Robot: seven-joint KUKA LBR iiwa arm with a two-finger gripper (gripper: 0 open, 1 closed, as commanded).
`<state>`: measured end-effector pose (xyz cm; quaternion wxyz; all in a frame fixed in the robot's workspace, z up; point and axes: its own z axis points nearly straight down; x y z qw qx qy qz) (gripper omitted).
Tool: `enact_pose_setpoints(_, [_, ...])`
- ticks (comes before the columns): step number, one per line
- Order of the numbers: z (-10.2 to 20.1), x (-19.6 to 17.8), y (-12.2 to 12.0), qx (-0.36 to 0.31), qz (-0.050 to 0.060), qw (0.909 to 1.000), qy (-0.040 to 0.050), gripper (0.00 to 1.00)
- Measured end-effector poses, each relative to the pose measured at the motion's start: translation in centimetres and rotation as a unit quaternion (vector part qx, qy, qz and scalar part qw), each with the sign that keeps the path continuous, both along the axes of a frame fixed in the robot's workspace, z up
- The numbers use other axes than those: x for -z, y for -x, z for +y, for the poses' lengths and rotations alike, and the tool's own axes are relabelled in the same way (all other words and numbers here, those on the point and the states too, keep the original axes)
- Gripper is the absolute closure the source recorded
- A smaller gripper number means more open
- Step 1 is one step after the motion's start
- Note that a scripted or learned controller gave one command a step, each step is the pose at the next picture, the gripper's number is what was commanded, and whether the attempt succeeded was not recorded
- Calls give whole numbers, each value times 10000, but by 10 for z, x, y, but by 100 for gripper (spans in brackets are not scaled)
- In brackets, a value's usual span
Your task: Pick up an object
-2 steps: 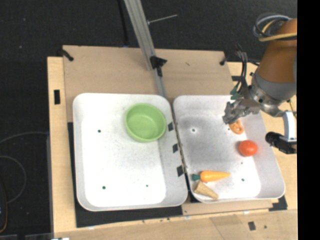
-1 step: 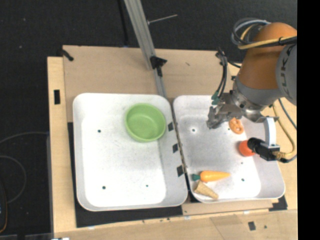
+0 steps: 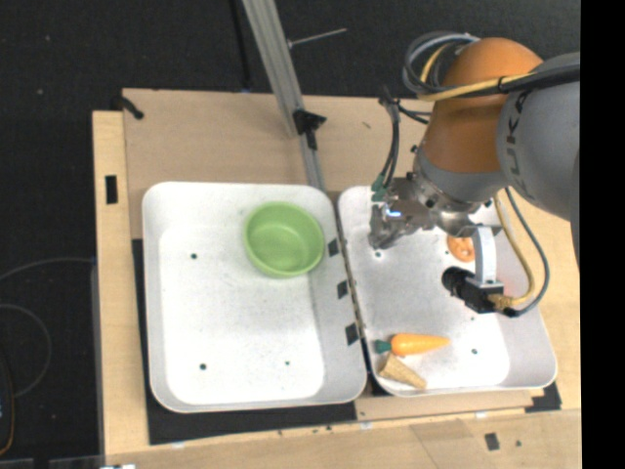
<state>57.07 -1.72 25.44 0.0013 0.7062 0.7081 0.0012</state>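
Observation:
My gripper [image 3: 384, 231] hangs over the upper left part of the right bin [image 3: 430, 291], pointing down toward the bin floor, and I see nothing between its fingers. A toy carrot [image 3: 418, 343] lies near the right bin's front edge, well below the gripper. Just in front of the carrot sits a tan wedge-shaped piece [image 3: 402, 371]. An orange object [image 3: 462, 247] lies partly hidden behind the arm's white bracket on the right. A green bowl [image 3: 283, 239] rests in the upper part of the left bin [image 3: 195, 311].
A grey metal pole [image 3: 278, 66] slants from the top of the view down to the gap between the bins. The arm's black fitting and yellow cable [image 3: 479, 293] hang over the right side of the right bin. The bins sit on a tan board [image 3: 195, 135].

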Motion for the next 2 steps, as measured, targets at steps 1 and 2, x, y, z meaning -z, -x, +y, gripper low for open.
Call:
enact_pose_setpoints(1, [46,5,-5,-19,6,10000,-2,100])
enact_pose_setpoints(2, [99,12,16,-22,22,10000,-4,100])
